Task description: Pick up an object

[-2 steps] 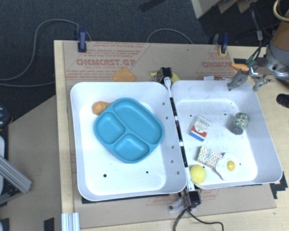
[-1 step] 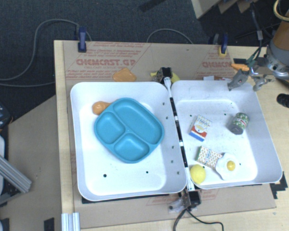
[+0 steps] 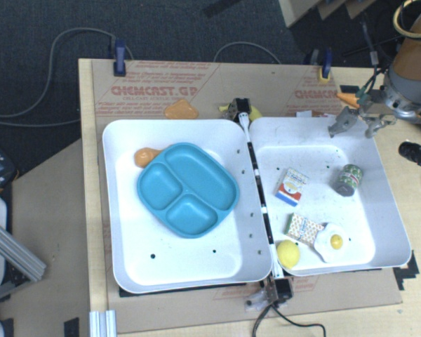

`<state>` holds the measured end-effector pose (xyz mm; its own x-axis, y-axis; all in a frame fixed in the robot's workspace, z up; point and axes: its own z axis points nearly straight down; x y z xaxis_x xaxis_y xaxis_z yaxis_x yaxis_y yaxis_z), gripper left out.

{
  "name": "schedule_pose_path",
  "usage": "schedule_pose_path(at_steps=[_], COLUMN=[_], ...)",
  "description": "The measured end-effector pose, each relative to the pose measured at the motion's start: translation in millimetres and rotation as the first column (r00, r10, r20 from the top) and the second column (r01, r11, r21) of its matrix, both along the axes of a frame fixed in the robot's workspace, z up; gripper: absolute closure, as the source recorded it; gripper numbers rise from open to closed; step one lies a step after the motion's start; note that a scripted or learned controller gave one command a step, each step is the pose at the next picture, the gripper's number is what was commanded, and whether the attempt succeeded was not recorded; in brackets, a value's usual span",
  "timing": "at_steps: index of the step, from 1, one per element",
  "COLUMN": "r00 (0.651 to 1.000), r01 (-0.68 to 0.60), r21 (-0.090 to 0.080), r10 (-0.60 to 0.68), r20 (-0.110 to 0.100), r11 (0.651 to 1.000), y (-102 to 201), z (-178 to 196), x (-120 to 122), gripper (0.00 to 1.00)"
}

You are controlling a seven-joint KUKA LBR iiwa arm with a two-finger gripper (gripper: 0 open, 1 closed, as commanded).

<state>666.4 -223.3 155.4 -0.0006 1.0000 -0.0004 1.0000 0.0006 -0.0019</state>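
Half the orange piece (image 3: pixel 146 157), perhaps fruit, hides under blue tray (image 3: pixel 187 188)

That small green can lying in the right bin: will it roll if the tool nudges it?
Probably. The small green cylindrical can looks to be lying on its side, so it may roll across the smooth right white bin. Its curved, likely slick wall could slip between the fingers.

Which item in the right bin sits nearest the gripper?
The green can, lying by the bin's right wall, just below the gripper. The carton, packet, egg and lemon lie farther off.
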Motion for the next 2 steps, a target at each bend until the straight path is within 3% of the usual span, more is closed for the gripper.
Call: schedule_pose_path(at_steps=[2], r00=[1.0], r01=[-0.001], r21=[-0.002], r10=[0.001], r20=[0.005], r11=[1.0], y=[-0.2], z=[9.1], x=[0.7], gripper=[0.0])
